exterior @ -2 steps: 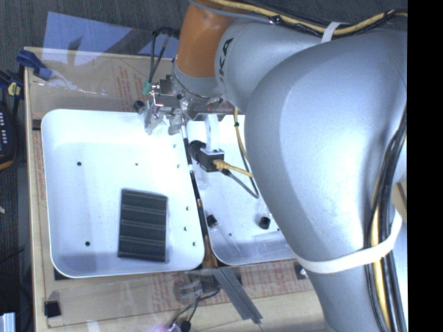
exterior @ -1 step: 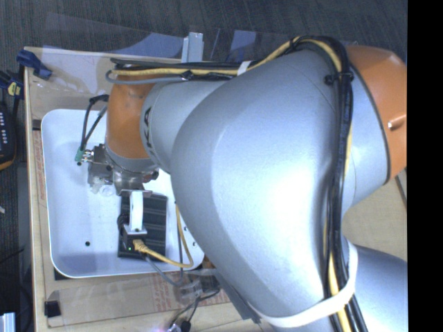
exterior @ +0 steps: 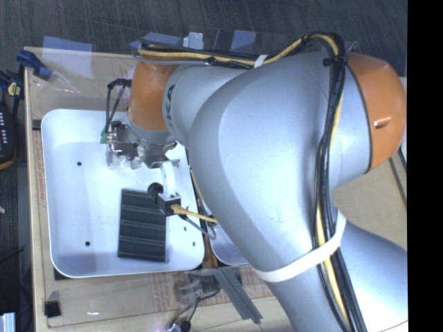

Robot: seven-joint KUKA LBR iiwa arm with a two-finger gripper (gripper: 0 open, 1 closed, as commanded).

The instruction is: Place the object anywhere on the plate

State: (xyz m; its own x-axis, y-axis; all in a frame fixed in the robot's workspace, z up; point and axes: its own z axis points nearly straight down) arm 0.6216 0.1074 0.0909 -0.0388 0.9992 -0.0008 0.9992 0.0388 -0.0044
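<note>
Hovering over smooth white bin [exterior: 69,206], metallic claw [exterior: 129,155], grip unclear; ribbed black slab [exterior: 142,225] nearby

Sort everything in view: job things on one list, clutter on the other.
Job: gripper; ribbed black slab; left bin.
Lying about: blue tape; blue clamp.

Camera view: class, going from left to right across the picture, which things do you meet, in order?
Left wall of the shallow white bin → black ribbed rectangular block → orange domed cap on the big grey robot arm.
</note>
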